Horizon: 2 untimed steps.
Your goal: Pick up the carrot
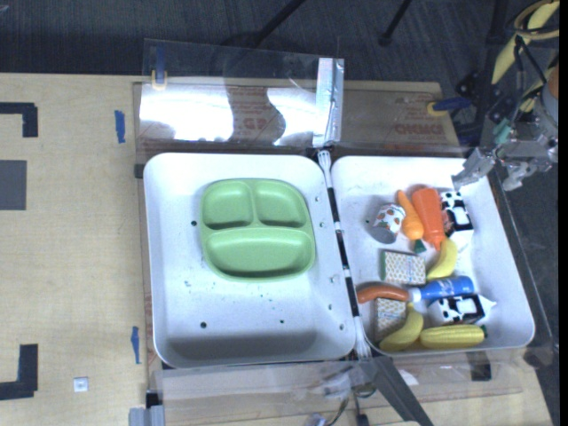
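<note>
Lying carrot (pixel 428 215), claw (pixel 497 162) well apart

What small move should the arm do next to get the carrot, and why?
Probably move the hand toward the view's left and slightly down, over the carrot. The hand sits at the right bin's upper right rim, apart from the carrot, which lies in that bin's upper part among other toy foods.

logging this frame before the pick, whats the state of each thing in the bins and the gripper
carrot: lying in the right bin, not gripped
green divided plate: flat in the left bin
bananas: lying by the right bin's near wall
blue bottle: on its side
hot dog: lying flat
gripper: above the right bin's far right corner, apart from the carrot
</note>
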{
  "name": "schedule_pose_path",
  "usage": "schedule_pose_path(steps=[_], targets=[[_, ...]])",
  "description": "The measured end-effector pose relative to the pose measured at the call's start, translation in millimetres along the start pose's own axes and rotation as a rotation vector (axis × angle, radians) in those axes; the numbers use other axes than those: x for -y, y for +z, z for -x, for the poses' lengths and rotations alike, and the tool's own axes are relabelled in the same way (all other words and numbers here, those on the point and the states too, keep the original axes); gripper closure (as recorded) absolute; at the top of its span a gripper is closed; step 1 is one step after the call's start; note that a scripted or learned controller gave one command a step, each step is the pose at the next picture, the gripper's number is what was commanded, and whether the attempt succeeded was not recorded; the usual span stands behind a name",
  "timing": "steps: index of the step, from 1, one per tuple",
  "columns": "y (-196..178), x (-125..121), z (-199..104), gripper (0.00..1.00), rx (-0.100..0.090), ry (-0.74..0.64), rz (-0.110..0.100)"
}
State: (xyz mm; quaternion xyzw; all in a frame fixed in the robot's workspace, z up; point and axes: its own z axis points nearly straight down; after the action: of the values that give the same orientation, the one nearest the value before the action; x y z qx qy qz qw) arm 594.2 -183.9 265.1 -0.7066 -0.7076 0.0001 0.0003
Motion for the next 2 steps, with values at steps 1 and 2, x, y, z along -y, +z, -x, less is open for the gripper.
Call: schedule_pose_path(steps=[1,2], targets=[[126.4,-11.8,-29.8,0.00,0.001,-0.356,0.002],[161.3,9.0,-44.9,0.00,0.004,-0.574,0.016]])
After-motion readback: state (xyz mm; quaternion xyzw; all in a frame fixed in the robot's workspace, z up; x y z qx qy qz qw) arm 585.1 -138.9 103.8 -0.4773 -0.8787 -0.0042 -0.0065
